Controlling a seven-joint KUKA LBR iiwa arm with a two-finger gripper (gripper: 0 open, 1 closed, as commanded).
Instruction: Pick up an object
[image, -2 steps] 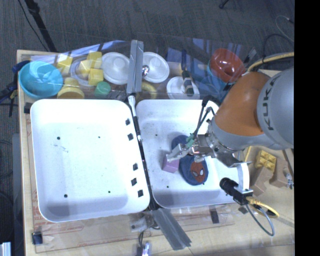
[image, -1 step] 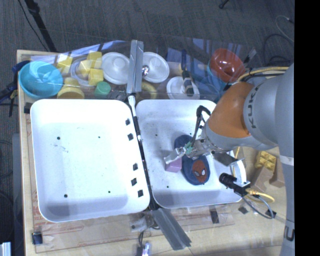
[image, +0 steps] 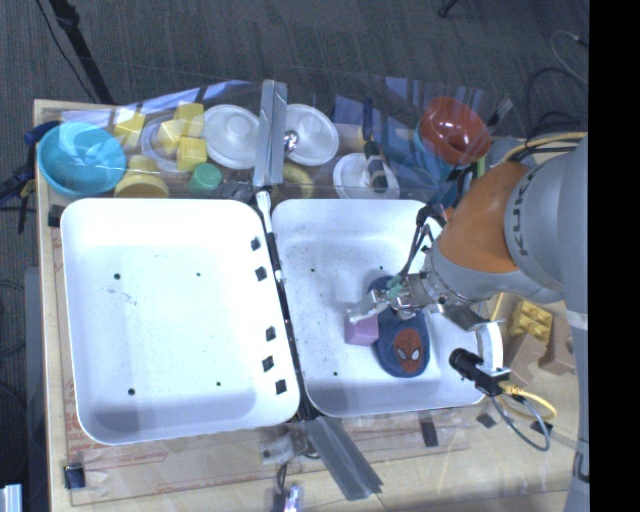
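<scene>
The grey arm with its orange band (image: 490, 225) reaches into the right of 2 shallow white bins (image: 330, 385), placing its gripper (image: 400, 296) low over the bin's contents. A small pink block (image: 361, 328) touches a dark blue oval pouch with a red spider-mask print (image: 403, 350), both just beneath the tool. Whether the tool is released or clenched cannot be told.

**Lettering on the arm, a face on the blue piece**

The only lettering is on the arm (image: 520, 225): pale letters run down its orange band, cut off at the edge and too partial to read surely. A blue rounded object (image: 403, 349) in the right bin (image: 330, 300) bears a red spider-mask face, without words.
</scene>
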